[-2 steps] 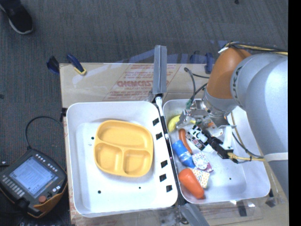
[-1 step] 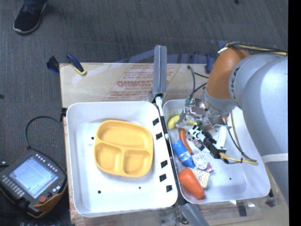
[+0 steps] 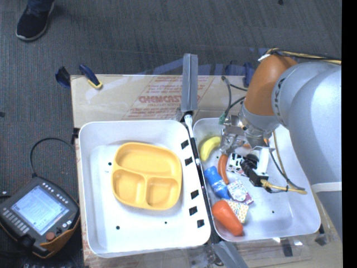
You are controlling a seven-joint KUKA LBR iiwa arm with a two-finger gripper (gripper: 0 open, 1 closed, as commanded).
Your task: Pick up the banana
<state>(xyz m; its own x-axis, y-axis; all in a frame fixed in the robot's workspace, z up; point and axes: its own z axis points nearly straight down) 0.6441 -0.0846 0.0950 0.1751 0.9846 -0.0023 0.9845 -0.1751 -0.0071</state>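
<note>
Right white bin (image 3: 290,216), banana (image 3: 210,147) just beside end effector (image 3: 231,144), yellow tray (image 3: 147,175) left bin

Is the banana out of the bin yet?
No. The banana lies in the right bin, beside the gripper, not lifted.

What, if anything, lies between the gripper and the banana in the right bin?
Nothing visible. The gripper hangs right beside the banana, which lies bare near the bin's left wall. The hot dog and blue bottle lie just below, off that path.
</note>
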